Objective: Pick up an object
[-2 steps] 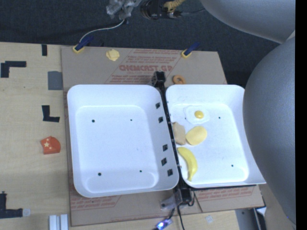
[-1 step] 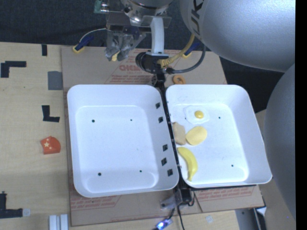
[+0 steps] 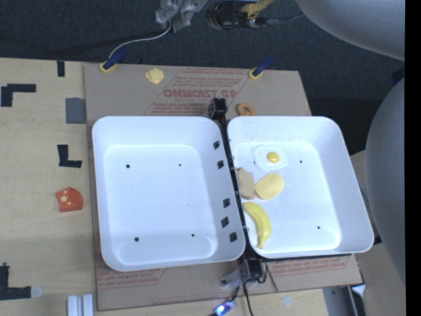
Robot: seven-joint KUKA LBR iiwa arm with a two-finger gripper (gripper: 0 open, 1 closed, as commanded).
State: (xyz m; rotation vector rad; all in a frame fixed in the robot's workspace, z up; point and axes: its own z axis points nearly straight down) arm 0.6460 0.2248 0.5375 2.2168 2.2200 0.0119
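Observation:
The right bin (image 3: 332, 176) holds four toy foods near its left wall. A fried egg (image 3: 270, 157) lies furthest back. In front of it are a round yellow piece (image 3: 269, 186) and a beige chunk (image 3: 246, 183), side by side and touching. A banana (image 3: 258, 222) lies nearest the front. My gripper (image 3: 181, 6) hangs well beyond the bins at the top of the view, blurred and far from all of them. The grey arm (image 3: 355, 8) crosses the top right corner.
The left bin (image 3: 105, 176) sits beside the right one on a cardboard sheet (image 3: 197, 94). On the sheet behind the bins lie a small yellow lump (image 3: 154, 76) and an orange ring (image 3: 244, 109). A red object (image 3: 69, 199) rests on the bench at left.

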